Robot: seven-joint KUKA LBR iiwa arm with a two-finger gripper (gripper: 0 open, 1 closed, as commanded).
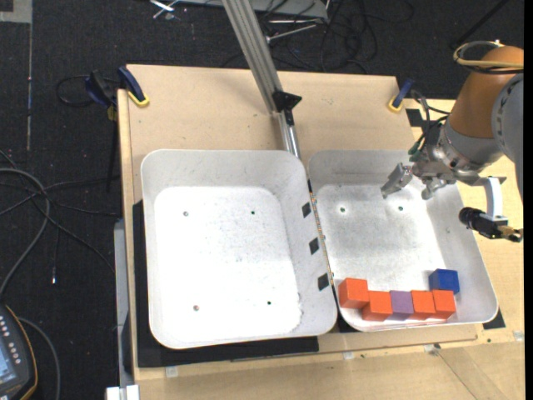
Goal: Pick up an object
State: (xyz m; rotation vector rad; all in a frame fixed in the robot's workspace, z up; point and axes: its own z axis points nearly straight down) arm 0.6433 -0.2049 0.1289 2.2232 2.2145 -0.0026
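A row of blocks lies along the front wall of the right bin: an orange block, a second orange block, a purple block and a third orange block. A blue block rests just behind the row's right end. My gripper hangs over the far part of the right bin, well behind the blocks. Its two fingers stand apart with nothing between them.
The left bin sits beside the right one. A slanted metal pole runs from the top of the view down to the gap between the bins. Clamps sit at the bench's far corners.
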